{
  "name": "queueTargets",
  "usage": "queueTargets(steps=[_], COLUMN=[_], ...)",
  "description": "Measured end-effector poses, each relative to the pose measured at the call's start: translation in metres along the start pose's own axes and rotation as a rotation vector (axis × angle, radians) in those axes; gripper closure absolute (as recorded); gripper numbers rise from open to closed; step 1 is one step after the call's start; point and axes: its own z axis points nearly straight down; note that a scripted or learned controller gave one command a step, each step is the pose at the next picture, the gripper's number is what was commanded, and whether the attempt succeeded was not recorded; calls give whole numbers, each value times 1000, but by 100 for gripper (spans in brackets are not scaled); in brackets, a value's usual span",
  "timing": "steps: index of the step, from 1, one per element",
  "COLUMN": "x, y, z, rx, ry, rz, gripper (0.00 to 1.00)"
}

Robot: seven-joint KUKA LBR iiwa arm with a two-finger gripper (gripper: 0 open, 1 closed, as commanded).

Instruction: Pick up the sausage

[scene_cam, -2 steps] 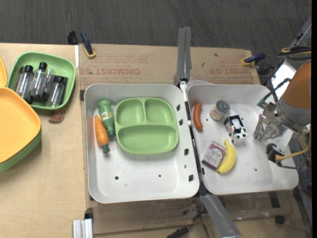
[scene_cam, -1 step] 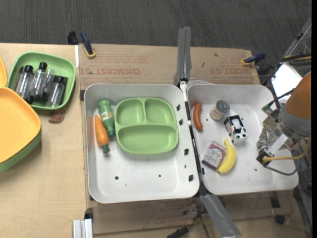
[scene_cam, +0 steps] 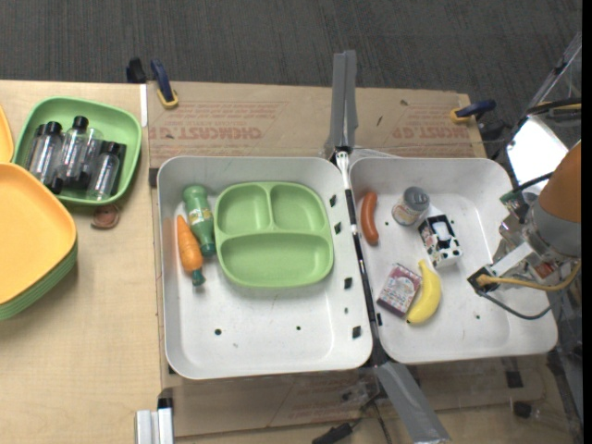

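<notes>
The sausage (scene_cam: pixel 369 217) is a short orange-red link lying lengthwise against the left wall of the right bin (scene_cam: pixel 462 336), near its far end. My gripper (scene_cam: pixel 516 240) hangs over the right side of that same bin, well to the right of the sausage, with several items between them. Nothing can be seen in the gripper.
The right bin also holds a small can (scene_cam: pixel 411 204), a black-and-white carton (scene_cam: pixel 440 240), a pink box (scene_cam: pixel 399 289) and a banana (scene_cam: pixel 425 293). In the left bin (scene_cam: pixel 259 340) lie a green divided plate (scene_cam: pixel 274 232), a green bottle (scene_cam: pixel 198 215) and a carrot (scene_cam: pixel 189 245).
</notes>
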Motion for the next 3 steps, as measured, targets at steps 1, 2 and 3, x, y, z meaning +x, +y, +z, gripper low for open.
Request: queueTargets(steps=[1,2,3], x=[14,-22,-34], y=[-47,-51,-27], z=[10,10,10], rx=[3,2,2], ry=[-2,-1,-1], rz=[146,266,9], gripper=[100,100,100])
